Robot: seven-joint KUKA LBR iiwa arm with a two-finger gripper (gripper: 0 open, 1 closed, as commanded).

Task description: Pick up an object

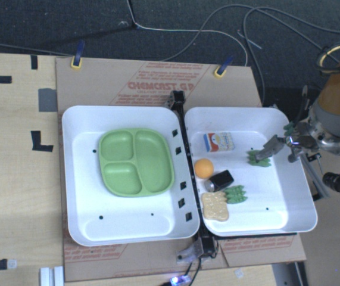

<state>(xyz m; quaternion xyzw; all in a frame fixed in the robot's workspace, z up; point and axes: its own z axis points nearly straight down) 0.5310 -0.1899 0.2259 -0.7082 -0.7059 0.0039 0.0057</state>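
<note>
Right bin (289, 216) held the loose items: small white carton with red and blue print (218, 142) near the far wall, long axis roughly left-right across the view, slightly tilted; orange ball (203, 168) just below it by the divider; black block (221, 179) just beside the ball, long axis slanted up to the right; tan bread-like slab (215, 207) below that, long axis running toward the near wall; green leafy toy (235, 194) touching or just beside the slab's right edge, pointed right. Second green toy piece (259, 158) lay further right on the bin floor, long axis left-right. Gripper (269, 148) reached in from the right, low over that green piece, grey finger angled down-left with tip at or just above it; contact impossible to confirm, and open or closed impossible to tell. Arm wrist (312, 137) over the bin's right rim. Left bin (77, 177) held a green divided plate (137, 162), three compartments, flat, rim-up. Both bins sat on a brown cardboard sheet (158, 82) with red print, clamped at the far edge by yellow clips (76, 61), on a pale wood bench (15, 177) marked with black tape. Dark carpet (50, 11) beyond, crossed by thin cables (175, 30).
</note>
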